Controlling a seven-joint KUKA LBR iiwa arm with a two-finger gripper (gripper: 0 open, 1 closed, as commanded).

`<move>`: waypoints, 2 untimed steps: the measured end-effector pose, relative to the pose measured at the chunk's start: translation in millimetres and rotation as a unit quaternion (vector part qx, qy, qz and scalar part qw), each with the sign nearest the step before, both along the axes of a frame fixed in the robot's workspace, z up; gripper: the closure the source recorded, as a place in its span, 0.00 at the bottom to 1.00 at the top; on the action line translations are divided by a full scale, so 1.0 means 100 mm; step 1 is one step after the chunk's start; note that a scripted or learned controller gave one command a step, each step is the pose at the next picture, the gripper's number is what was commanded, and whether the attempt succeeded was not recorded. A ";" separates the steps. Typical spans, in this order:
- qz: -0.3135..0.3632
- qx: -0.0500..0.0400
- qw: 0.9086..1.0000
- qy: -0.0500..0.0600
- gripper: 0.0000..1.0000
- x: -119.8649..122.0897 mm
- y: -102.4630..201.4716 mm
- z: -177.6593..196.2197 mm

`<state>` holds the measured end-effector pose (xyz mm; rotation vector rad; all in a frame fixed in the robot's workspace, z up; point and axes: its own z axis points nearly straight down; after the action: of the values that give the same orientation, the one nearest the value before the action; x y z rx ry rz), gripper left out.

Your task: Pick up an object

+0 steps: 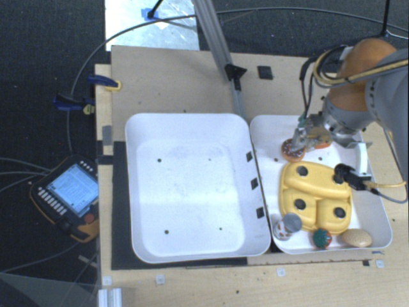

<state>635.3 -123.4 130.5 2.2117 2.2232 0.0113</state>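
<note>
A small round object (pixel 293 149), brownish-red with a pale speckled face, lies in the far part of the right bin (pixel 383 226), just beyond the far edge of a yellow moulded tray (pixel 314 196). It is close to circular, so no long axis or heading can be made out; it looks like a flat disc lying face up, though it is too small to name. The gripper (pixel 303 139) hangs directly over it from the right, touching or nearly touching its upper right edge; whether its jaws are open or closed cannot be told, as the metal parts blur together. The grey arm (pixel 383 101) with its orange band comes in from the right above it. Along the near wall of the same bin sit a grey-capped piece (pixel 289 223), a green and red ball (pixel 321 238) and a tan oval lump (pixel 356 238). The left bin (pixel 147 248) lies beside it.
</note>
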 end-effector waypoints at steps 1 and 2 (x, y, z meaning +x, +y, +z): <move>0.000 -0.001 1.000 0.001 1.00 0.07 -0.08 0.59; 0.001 -0.001 1.000 0.001 1.00 0.12 -0.05 1.05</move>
<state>646.9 -128.5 235.2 2.2103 2.2245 0.0069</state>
